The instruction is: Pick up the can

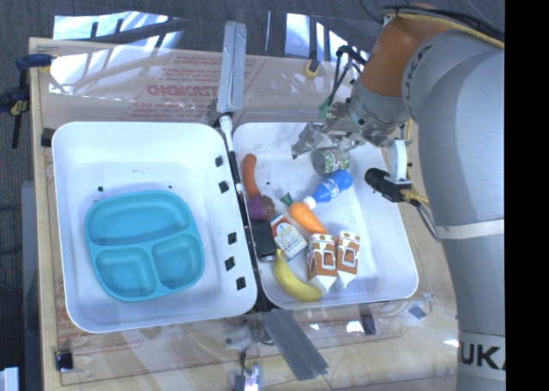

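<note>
The can (332,160), a small silvery-green tin, lies near the back of the right bin (390,248). My gripper (326,149) hangs right over it, reaching in from the grey arm with the orange band at the upper right. The jaws stand open: one dark finger (302,146) sticks out to the can's left with a gap between it and the tin. The other finger is hidden behind the wrist, and the can rests on the bin floor.
Just in front of the can lie a blue bottle (333,185) and a carrot (306,216). Further forward are two milk cartons (333,259), a banana (296,279) and a sausage (249,173). The left bin (69,166) holds a blue divided plate (144,243).
</note>
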Available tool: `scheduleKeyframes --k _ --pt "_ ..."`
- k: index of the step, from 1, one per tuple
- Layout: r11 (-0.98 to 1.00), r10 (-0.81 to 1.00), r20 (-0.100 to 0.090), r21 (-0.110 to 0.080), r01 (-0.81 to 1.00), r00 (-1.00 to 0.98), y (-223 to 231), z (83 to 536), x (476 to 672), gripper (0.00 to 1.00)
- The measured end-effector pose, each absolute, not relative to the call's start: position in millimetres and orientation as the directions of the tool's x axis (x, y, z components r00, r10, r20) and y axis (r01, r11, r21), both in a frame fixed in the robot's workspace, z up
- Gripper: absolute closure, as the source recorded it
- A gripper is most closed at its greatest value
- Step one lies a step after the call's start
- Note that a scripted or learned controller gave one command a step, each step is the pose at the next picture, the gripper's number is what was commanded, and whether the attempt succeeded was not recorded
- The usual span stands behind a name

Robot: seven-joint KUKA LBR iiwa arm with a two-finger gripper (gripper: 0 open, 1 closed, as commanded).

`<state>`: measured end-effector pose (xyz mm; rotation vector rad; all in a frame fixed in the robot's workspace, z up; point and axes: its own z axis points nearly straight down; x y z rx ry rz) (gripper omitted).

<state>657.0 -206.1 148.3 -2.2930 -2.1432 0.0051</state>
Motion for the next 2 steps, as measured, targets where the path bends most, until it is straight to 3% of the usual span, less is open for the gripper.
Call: scheduleKeyframes --k 2 --pt "-0.074 0.997 0.000 -0.005 0.997 0.074 -205.2 141.7 657.1 0.00"
